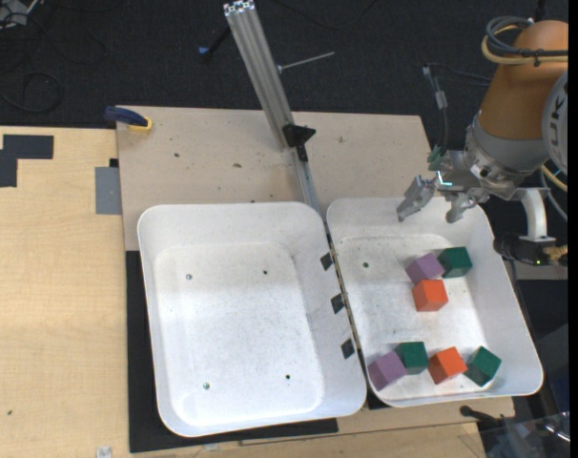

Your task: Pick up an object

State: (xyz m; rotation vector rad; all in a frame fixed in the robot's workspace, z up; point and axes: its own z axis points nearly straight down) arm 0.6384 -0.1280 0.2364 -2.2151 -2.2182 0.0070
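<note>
Gripper (436,205) spread open above small purple, orange, green blocks (429,295).

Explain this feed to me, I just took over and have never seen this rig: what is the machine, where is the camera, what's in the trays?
One fixed camera looks down at a slant on a bench. The grey and orange robot arm enters from the right; its two-finger gripper, open and holding nothing, hangs over the back edge of the right bin. That bin holds seven small blocks: a purple, green and orange cluster, and a front row of purple, green, orange, green. Beside it is the left bin.
</note>
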